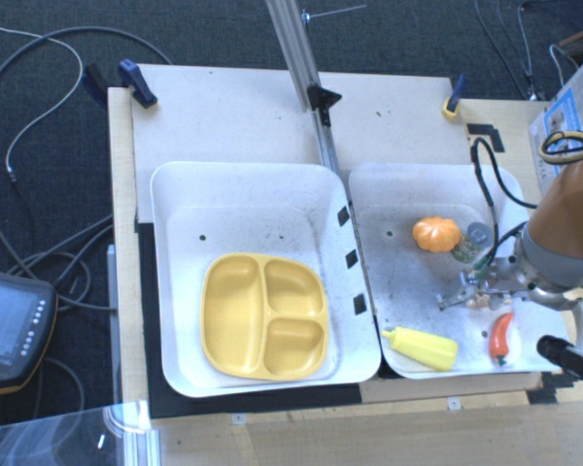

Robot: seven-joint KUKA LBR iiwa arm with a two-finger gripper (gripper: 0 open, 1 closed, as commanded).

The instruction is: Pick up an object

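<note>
In the right bin lie an orange round fruit, a yellow block-like object by the front rim, and a small red-orange pepper. A small grey-green item rests just right of the orange fruit. My gripper is low over the bin floor between the orange fruit and the red pepper, pointing left. It is open, with nothing between its fingers. The arm's orange band rises behind it at the right edge.
The left bin holds a yellow divided plate. A metal pole slants down to the seam between the bins. Black cables loop over the right bin's back rim. Blue clamps sit at the bench's back corners.
</note>
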